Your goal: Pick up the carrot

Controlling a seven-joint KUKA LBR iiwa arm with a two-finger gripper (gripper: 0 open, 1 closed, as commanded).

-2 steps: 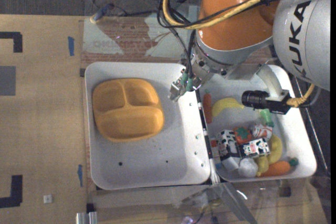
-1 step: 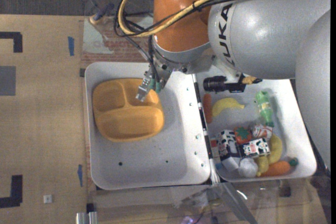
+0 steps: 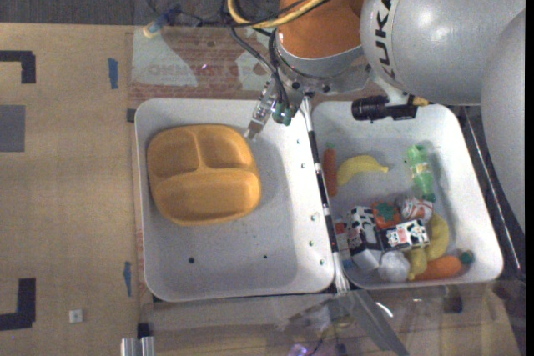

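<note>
Fingers of the gripper (image 3: 269,114) were too small and too foreshortened under the wrist to judge; whether they stood apart or closed could not be told, and nothing could be seen between them. The tool hung over the back edge of the left bin (image 3: 167,263), its tip just beside the far corner of the yellow tray (image 3: 203,173), and whether it touched the tray could not be told.

The carrot (image 3: 330,170) lay in the right bin (image 3: 467,162), a slim orange stick set lengthwise against the bin's left wall, near the back. It sat just left of a yellow banana (image 3: 360,168), well apart from the tool.

The left bin carried the yellow tray, a three-compartment dish lying toward the back left. The right bin held a crowd of items: the banana, a green bottle (image 3: 420,167) near the right side, two black-and-white cow-patterned cartons (image 3: 362,227) toward the front, a second banana (image 3: 428,248), and an orange, carrot-like piece with a green end (image 3: 445,266) at the front corner.
</note>
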